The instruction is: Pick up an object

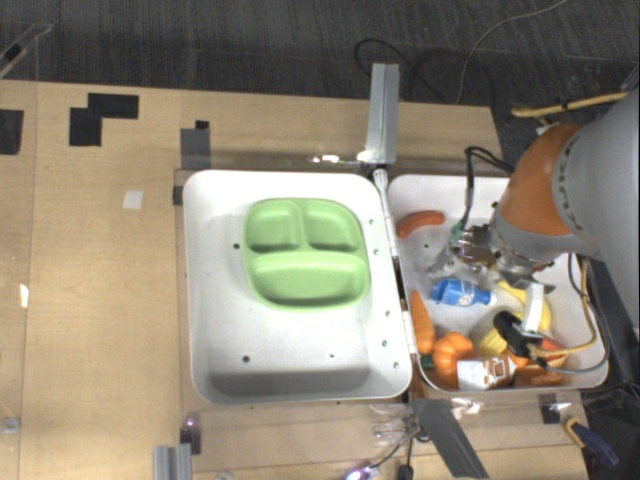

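Two bins are set side by side on the tabletop (90,298). A divided plate (305,251) lies in the left bin (215,348). In the right bin (425,193), a sausage (419,222) lies at the back, a carrot (422,325) along the left wall, a bottle (460,292) in the middle.

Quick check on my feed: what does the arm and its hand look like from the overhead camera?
The arm is a thick, rounded, light grey body with a glossy orange band above the wrist. Below the band a grey wrist section narrows to the hand, a small, dark metallic assembly with mixed black and silver parts. A thin black cable loops beside the wrist.
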Motion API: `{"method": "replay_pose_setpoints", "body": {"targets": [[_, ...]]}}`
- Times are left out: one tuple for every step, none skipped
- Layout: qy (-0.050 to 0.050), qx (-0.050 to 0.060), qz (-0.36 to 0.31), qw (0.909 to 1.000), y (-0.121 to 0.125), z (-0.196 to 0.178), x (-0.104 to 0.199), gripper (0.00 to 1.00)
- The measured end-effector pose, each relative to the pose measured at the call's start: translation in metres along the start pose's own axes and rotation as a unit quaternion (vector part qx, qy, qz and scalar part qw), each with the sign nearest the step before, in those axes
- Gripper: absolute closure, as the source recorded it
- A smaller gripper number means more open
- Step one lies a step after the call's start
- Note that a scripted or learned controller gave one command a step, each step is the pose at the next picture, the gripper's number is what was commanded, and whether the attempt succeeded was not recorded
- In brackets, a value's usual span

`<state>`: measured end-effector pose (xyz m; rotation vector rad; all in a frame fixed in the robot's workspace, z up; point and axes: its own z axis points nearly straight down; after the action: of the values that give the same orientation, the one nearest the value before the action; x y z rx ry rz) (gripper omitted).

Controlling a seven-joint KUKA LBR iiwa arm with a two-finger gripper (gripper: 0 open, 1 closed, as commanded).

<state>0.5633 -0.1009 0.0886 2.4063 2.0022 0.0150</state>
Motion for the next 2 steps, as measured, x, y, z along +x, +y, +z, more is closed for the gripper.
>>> {"method": "replay_pose_setpoints", "body": {"targets": [[0.000, -0.001, -0.003, 1.0000, 0.0022, -0.0093, 0.0016, 1.00], [0.000, -0.001, -0.004, 1.0000, 0.0021, -0.0092, 0.0017, 0.00]]}}
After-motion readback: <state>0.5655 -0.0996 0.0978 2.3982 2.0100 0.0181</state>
